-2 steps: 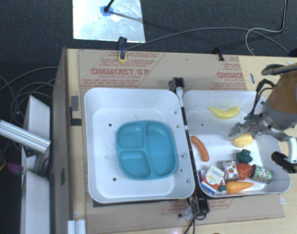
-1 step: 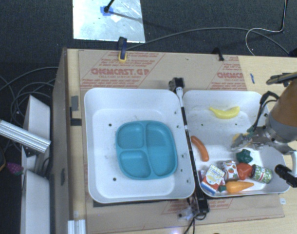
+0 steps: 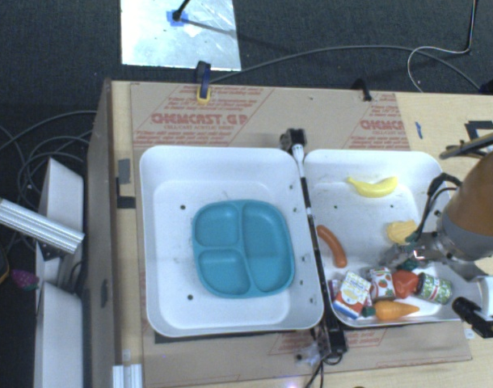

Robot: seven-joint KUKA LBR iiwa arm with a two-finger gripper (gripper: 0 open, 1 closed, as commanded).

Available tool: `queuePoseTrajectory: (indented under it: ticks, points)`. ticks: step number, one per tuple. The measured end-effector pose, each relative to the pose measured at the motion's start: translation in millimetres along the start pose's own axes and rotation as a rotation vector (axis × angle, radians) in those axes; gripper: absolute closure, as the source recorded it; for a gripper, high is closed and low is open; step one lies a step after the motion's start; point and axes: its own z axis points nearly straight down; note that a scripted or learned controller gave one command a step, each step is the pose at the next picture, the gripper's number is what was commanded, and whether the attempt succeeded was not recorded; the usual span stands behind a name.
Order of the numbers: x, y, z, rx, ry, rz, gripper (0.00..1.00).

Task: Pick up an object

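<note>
You are looking at a pick not yet made. Nearest you, the carrot (image 3: 396, 309), juice box (image 3: 353, 291) and bottle (image 3: 430, 288) are lying in the right bin (image 3: 368, 168). The gripper (image 3: 410, 255) is hovering just above them; its grasp cannot be told. Farther back, 1 banana (image 3: 372, 186) is resting untouched.

Red print on the brown board (image 3: 267, 111) covering the bench read "CHEMCAST GP", repeated upside down toward its right corner.
</note>
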Motion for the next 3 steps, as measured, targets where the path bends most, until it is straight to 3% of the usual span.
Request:
queuePoseTrajectory:
  ticks: [1,2,3]
  points:
    - [24,36,0,0.001,0.001,-0.002,0.00]
    - [-3,98,0,-0.001,-0.001,-0.003,0.00]
    - [-3,99,-11,-0.004,-0.002,-0.007,1.00]
